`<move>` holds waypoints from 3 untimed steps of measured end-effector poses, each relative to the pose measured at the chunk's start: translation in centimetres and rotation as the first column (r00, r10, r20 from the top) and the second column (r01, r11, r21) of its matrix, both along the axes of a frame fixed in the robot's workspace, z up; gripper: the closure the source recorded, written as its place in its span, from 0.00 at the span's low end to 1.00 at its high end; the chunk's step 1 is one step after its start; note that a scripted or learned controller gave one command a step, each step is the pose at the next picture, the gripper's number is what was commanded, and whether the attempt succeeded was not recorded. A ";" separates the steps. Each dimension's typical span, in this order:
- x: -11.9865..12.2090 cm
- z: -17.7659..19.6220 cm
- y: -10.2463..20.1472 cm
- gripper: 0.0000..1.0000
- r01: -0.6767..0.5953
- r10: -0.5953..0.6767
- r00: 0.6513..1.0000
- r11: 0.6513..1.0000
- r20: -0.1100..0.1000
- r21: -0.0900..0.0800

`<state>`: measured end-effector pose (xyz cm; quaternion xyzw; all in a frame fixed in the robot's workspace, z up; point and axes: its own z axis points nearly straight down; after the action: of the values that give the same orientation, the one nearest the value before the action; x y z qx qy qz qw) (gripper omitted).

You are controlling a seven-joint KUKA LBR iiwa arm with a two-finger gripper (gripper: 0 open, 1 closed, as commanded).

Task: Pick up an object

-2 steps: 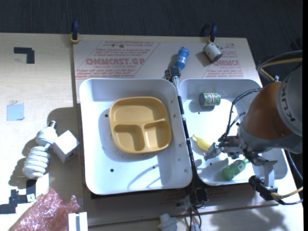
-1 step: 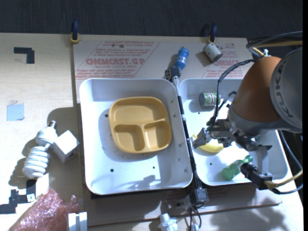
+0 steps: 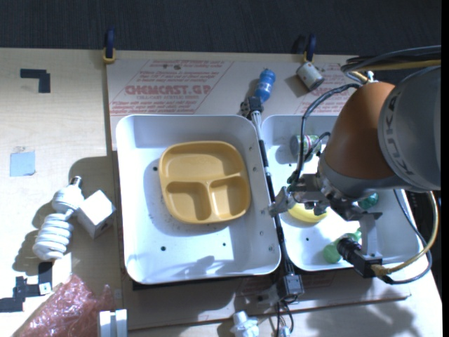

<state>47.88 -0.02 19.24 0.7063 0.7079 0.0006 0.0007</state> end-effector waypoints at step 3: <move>-0.1 0.0 -5.3 0.00 0.003 -0.003 1.000 1.000 -0.002 -0.001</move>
<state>47.75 -5.28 19.21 0.7073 0.7069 -0.0005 0.0002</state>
